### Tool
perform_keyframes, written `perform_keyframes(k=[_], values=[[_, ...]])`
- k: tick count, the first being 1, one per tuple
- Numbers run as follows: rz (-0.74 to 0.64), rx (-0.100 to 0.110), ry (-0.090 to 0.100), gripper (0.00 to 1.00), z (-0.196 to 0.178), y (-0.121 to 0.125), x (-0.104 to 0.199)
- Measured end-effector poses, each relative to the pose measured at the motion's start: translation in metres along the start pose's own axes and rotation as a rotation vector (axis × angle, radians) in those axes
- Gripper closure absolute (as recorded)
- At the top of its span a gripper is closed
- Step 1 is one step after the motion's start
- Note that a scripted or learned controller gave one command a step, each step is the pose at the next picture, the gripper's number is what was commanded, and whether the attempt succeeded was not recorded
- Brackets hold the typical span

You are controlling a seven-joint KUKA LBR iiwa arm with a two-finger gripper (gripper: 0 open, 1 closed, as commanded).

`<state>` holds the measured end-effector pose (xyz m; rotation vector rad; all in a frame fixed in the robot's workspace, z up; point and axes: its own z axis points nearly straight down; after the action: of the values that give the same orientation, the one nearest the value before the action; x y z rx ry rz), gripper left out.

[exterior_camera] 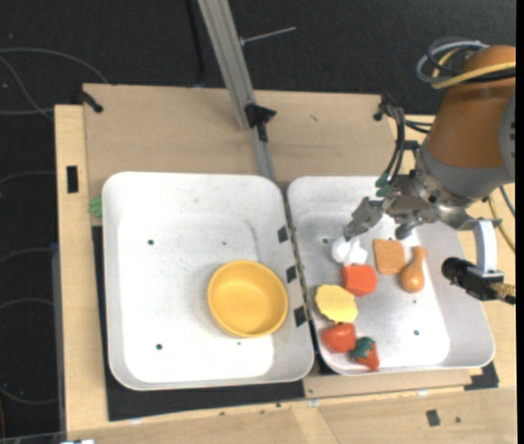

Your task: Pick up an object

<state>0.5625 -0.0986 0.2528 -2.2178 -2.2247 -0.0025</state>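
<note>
Nearest the camera, at the front of the right bin [466, 345]: lay a strawberry [365, 351] touching a tomato [339, 338], with a flat yellow piece [335, 302] just behind them. Sat alone toward the front of the left bin [132, 248], near the divide: a yellow bowl [246, 298], upright. Further back in the right bin clustered a red-orange block [360, 279], a tan slice of bread [389, 255], an orange pear-shaped piece [413, 273] just right of the bread, and a small white lump [347, 249] at the cluster's left. Hung just above that white lump: the gripper [387, 225], fingers [365, 218] parted, gripping nothing. Behind it rose the arm [470, 118], grey with its orange band, reaching in from the right. Farthest back stood a slanted metal pole [228, 49] at the rear of the bench [179, 128].
</note>
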Motion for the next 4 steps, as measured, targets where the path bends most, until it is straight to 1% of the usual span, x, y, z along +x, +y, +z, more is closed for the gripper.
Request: perform_keyframes(k=[1,2,3,4], values=[[0.002,-0.001,0.0,0.0,0.0,0.0,0.0],[0.005,0.006,-0.004,0.0,0.063,-0.002,-0.004],[0.005,0.005,-0.003,0.0,0.109,-0.008,0.0],[0.008,-0.013,-0.013,0.0,0.147,-0.004,-0.007]])
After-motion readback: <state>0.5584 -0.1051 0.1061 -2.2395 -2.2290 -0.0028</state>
